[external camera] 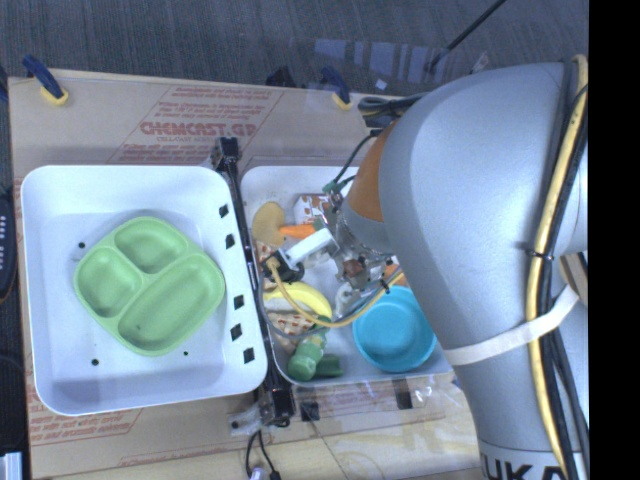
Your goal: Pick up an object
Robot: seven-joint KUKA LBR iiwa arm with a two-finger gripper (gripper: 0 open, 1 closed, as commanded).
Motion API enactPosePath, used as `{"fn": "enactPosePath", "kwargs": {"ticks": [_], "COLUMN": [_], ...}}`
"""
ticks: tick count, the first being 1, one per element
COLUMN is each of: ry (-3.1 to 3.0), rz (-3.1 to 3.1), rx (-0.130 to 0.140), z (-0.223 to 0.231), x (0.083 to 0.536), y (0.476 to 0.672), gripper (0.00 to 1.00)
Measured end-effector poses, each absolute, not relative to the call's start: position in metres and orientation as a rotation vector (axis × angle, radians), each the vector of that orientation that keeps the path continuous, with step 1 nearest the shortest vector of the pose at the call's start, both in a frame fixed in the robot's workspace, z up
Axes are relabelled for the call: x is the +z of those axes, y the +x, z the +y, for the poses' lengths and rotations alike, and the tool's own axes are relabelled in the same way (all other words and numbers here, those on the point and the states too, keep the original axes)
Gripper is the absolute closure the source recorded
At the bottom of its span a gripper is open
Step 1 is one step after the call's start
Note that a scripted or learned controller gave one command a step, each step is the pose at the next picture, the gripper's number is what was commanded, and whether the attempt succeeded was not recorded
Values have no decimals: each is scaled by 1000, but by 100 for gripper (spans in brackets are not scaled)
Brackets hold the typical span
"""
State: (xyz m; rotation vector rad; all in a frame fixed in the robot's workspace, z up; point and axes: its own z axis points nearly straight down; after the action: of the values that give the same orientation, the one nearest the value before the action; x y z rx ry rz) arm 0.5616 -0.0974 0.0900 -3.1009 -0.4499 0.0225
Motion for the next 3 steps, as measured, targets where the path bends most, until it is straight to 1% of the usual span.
{"fn": "enactPosePath", "kwargs": {"ticks": [1, 2, 3], "ry": [-3115, -3115, -3110], "rz": [-339, -330, -382], "rx": [22, 14, 22], "z": [-96, -94, -97], "x": [90, 91, 90], "y": [527, 581, 526], "gripper": [0, 0, 0]}}
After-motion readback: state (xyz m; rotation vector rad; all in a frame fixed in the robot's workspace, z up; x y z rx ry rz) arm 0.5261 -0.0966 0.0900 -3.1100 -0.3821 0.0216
